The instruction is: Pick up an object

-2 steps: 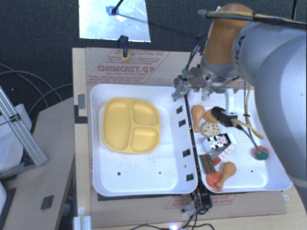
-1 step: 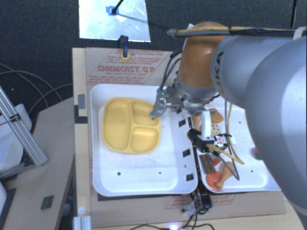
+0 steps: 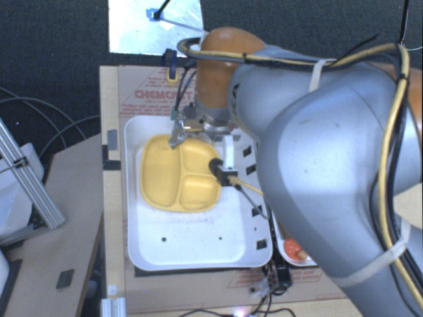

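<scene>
Yellow divided plate [image 3: 178, 174] lies in the white bin [image 3: 192, 246], directly beneath and left of the end effector [image 3: 180, 136], which hangs over its upper rim. Whether it is apart or together, I cannot tell. Likely risk: the shallow, smooth rim slips free, leaving the plate behind.

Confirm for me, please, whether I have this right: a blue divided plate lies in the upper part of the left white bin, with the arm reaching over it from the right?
Not quite: the divided plate is yellow, not blue, as the camera view shows. The rest holds: it lies in the upper part of the left white bin, with the arm reaching over it from the right.
</scene>
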Controlling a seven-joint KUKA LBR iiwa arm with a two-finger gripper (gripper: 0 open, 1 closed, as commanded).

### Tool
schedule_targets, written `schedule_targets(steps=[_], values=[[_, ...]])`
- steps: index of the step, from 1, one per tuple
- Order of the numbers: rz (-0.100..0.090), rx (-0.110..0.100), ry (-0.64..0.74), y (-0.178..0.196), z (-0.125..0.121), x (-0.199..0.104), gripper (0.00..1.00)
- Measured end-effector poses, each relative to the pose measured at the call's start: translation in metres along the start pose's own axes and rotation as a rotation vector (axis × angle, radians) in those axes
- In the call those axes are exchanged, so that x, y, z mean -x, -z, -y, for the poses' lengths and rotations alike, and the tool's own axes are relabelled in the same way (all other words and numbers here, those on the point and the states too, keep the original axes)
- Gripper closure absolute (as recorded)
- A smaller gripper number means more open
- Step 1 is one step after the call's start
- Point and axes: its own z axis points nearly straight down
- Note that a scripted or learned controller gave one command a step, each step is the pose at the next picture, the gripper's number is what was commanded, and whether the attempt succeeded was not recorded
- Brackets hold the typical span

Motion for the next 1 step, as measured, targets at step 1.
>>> schedule_targets(steps=[1], values=[[0.009,0.001,-0.019,0.0919,0.0013,0.1354,0.00]])
